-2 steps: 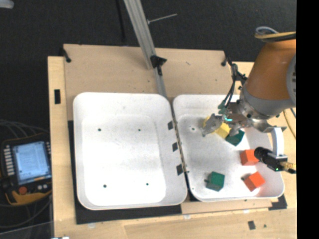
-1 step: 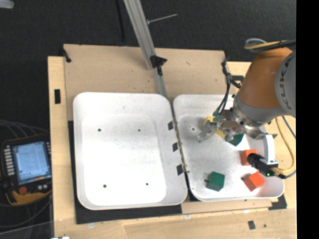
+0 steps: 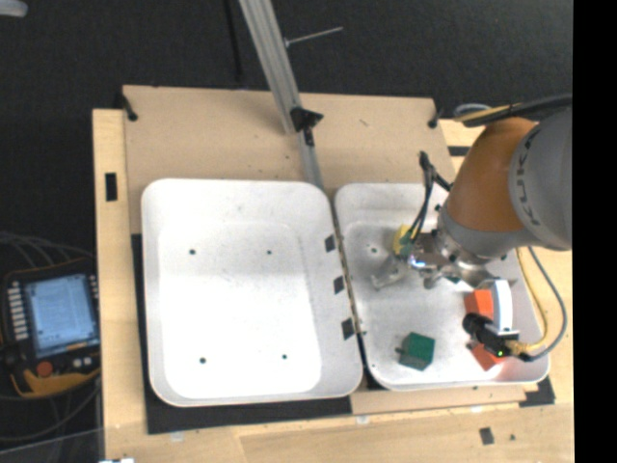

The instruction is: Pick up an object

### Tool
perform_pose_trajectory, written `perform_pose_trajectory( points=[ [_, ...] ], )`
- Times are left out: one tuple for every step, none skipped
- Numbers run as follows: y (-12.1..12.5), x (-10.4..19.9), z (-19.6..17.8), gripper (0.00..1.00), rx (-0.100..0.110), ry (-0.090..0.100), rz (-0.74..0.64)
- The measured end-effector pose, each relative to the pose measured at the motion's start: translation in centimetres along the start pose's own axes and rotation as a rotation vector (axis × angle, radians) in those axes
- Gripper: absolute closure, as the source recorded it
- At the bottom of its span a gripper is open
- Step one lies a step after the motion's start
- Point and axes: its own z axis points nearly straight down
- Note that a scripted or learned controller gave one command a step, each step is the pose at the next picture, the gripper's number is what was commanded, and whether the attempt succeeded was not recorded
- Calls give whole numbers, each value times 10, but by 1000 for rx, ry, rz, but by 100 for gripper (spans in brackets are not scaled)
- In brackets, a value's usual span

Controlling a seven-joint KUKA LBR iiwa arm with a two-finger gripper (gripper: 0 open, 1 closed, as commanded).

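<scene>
Below your gripper [image 3: 390,276] sits a green block [image 3: 416,350]: looks light, stiff; pinch its flat sides. Jaws' state: can't tell.

Wooden bench [image 3: 260,128], pale, set on a dark floor [image 3: 116,27]. Metal pole [image 3: 275,61] runs at a slant from the top centre of the frame down to the bench. Handheld control pad [image 3: 53,321] at the left edge, screen lit (text unreadable), cables [image 3: 29,249] just above it.

Robot lab: bench [image 3: 260,138], bins [image 3: 231,201], teach pendant [image 3: 53,321]
</scene>
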Motion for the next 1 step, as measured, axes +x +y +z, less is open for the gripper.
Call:
perform_pose_trajectory(
  points=[
    [1, -2, 46, 0, -8, -1, 0]
  ],
)
